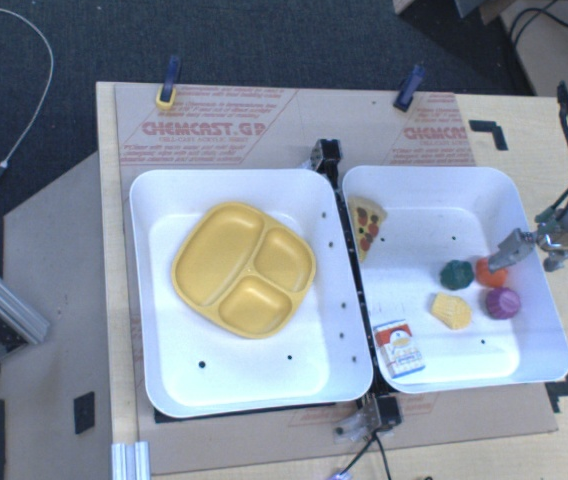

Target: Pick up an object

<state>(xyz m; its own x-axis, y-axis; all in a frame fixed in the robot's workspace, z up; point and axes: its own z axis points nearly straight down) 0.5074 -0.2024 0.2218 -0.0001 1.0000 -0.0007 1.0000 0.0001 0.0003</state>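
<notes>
Camera view: end effector (509, 252) above orange toy (488, 270)

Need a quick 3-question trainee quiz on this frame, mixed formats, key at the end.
1. True or false: the yellow divided plate lies in the right bin.
2. Which item lies nearest the gripper? A) pizza slice toy B) orange piece C) small carton
3. Fill in: the plate has ___ compartments.

Key: 1 false, it lies in the left bin. 2 B. 3 three.
</notes>
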